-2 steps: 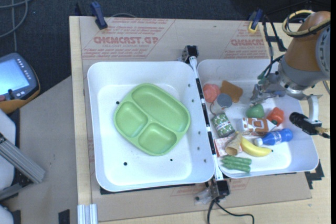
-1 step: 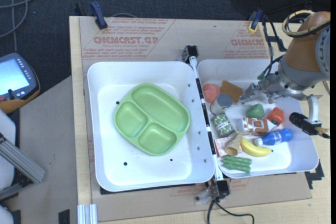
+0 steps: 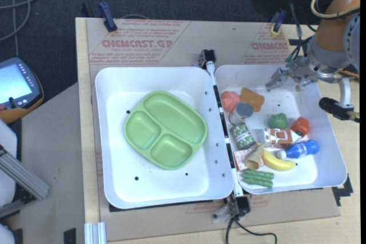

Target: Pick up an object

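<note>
My gripper (image 3: 289, 80) hangs over the far part of the right bin (image 3: 330, 177), open, with nothing between its fingers. Below it in that bin lie a pink-red round item (image 3: 230, 100), an orange-brown piece (image 3: 252, 98), a small grey can (image 3: 243, 112), a green round item (image 3: 278, 120), a red item (image 3: 301, 124), a white and orange carton (image 3: 280, 136), a blue bottle (image 3: 301, 150), a banana (image 3: 278, 162), green beans (image 3: 257, 178) and a green-labelled can (image 3: 242, 135). The nearest of these to the gripper is the orange-brown piece, lower left of it.
The left bin (image 3: 111, 88) holds a green divided plate (image 3: 166, 130). A black clip (image 3: 207, 57) sits at the far end of the rims where the bins meet. The arm's grey and orange wrist (image 3: 334, 31) stands over the right bin's far right corner.
</note>
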Controlling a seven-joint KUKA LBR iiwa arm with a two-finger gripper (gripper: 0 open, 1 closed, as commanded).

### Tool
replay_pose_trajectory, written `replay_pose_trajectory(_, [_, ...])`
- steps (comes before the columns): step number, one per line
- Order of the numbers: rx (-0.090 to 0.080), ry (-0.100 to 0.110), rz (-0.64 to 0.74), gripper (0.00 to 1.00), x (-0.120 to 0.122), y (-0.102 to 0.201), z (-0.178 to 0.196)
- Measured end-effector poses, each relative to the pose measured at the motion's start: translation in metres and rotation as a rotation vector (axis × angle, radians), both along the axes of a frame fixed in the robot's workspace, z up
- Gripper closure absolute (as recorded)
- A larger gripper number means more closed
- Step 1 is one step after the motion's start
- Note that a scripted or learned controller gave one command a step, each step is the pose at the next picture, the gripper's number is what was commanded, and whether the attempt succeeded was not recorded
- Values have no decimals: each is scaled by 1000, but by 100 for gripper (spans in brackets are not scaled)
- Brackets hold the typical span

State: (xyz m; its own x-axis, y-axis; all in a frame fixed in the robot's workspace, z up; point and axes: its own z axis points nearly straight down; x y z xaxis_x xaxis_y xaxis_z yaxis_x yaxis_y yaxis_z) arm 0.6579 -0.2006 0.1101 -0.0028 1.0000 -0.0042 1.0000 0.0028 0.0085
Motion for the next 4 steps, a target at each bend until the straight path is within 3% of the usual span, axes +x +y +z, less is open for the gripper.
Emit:
replay_pose_trajectory(1, [5,9,-4,0,-49,17,41])
replay_pose_trajectory(2, [8,18,-3,0,-85,44,-30])
replay_pose_trajectory(3, [4,7,-4,100,-82,42,-15])
replay_pose_trajectory(4, [5,-3,7,100,-48,130,81])
